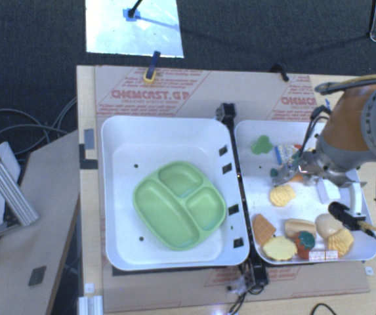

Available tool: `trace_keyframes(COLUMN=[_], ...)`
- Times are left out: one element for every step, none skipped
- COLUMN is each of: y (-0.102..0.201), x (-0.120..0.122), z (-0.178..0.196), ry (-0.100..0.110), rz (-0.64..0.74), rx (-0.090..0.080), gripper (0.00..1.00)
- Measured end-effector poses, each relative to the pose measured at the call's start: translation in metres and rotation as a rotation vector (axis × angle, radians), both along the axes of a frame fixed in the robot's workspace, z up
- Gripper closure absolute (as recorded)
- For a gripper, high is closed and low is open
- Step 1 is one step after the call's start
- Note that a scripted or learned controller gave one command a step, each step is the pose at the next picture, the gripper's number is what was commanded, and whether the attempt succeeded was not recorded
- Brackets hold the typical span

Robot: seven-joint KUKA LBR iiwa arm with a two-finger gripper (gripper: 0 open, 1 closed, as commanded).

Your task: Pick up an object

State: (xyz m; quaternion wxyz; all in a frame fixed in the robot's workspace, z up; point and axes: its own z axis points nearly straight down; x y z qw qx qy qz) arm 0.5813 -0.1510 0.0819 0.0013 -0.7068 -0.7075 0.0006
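My gripper [287, 171] reaches in from the right and sits low in the right bin [252, 176], near its middle. Just below it lies a yellow ridged toy [281, 195]. A small blue piece [279, 155] and a green leafy toy [262, 144] lie just above and to its left. Along the bin's front edge lie an orange wedge [263, 228], a yellow round piece [279, 248], a tan roll [298, 226], a red piece [304, 241], a cream egg shape [327, 225] and a yellow waffle piece [340, 241]. The arm's wrist hides the area behind the gripper.
The left bin [128, 149] holds a green divided plate [180, 205]. A black divider with clips [230, 151] runs between the two bins. Cables [348, 216] trail over the right bin's right side. A yellow clamp [150, 75] sits on the cardboard behind the bins.
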Motion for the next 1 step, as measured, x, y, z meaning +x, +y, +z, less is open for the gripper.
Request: trace_keyframes(y=[-0.0004], x=[0.0012], z=[0.0133], ry=[-0.005], rz=[0.0], rx=[-0.001], gripper=[1.0])
